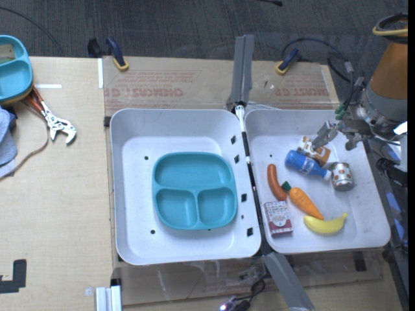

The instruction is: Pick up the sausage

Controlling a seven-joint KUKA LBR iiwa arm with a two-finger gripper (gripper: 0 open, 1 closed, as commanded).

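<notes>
Above the right bin (pixel 363 238), gripper (pixel 322 137) angles down-left.

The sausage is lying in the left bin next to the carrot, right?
Not quite. The camera view shows the sausage in the right bin, not the left one. It does lie next to the carrot. The left bin holds a teal divided tray.

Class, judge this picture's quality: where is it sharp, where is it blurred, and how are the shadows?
Camera view: even, soft light with faint shadows; the sausage and carrot in the right bin are sharp; the gripper and arm at the right edge look slightly blurred.
</notes>
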